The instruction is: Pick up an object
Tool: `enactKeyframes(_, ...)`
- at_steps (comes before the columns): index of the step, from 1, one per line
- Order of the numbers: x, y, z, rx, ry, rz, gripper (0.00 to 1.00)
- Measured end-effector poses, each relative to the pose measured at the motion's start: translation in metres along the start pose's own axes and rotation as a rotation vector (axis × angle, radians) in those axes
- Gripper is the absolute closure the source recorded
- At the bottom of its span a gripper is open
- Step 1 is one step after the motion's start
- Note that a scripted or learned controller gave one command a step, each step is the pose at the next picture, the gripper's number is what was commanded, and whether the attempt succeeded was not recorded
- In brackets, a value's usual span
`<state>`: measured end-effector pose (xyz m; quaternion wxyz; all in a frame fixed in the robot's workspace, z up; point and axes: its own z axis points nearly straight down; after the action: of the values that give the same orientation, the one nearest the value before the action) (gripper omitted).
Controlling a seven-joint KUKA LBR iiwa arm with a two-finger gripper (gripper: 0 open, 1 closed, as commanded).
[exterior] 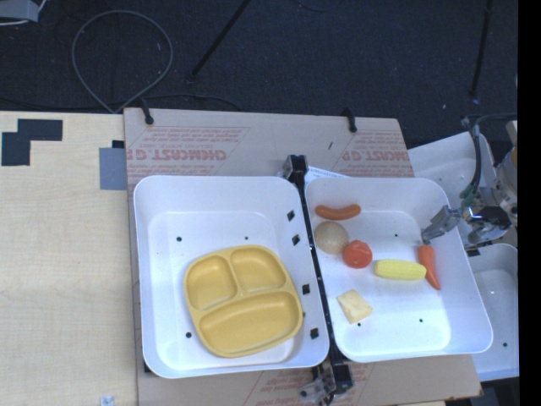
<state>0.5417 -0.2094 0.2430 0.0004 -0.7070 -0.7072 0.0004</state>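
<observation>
Looking down on the bench, two shallow white bins sit side by side: the left bin [161,218] and the right bin [456,311]. A yellow divided plate [243,299] lies in the left bin, tilted a little, its three compartments showing bare. The toy food is all in the right bin. A sausage [337,211] lies near the far wall, and just in front of it sits a pale round piece [331,237], close against the dividing edge between the bins. A red tomato [357,254] is just beside that pale ball, to its right and a touch nearer the camera. A yellow corn-like piece [400,269] lies lengthwise near the tomato, and right at its far end an orange carrot [430,266] lies angled, the two touching or very nearly so. A pale yellow cheese wedge [354,305] sits alone, nearer the front of the bin. Over at the right rim, the gripper [446,222] hangs at the bin's edge, just above the carrot's upper end, with the arm's hardware [489,214] trailing off to the right. Whether its fingers are spread or closed, I cannot tell at this size, and nothing can be seen held between them.
</observation>
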Motion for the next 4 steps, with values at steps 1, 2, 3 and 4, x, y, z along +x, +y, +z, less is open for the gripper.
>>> enactKeyframes(1, -0.001, -0.006, 0.063, 0.007, 0.003, 0.0, 0.0)
enactKeyframes(2, -0.002, -0.011, 0.107, 0.006, 0.003, 0.0, 0.0)
enactKeyframes(3, -0.001, -0.011, 0.157, 0.001, 0.001, 0.001, 0.0)
enactKeyframes(4, -0.002, -0.011, 0.145, 0.001, 0.002, 0.003, 1.0)
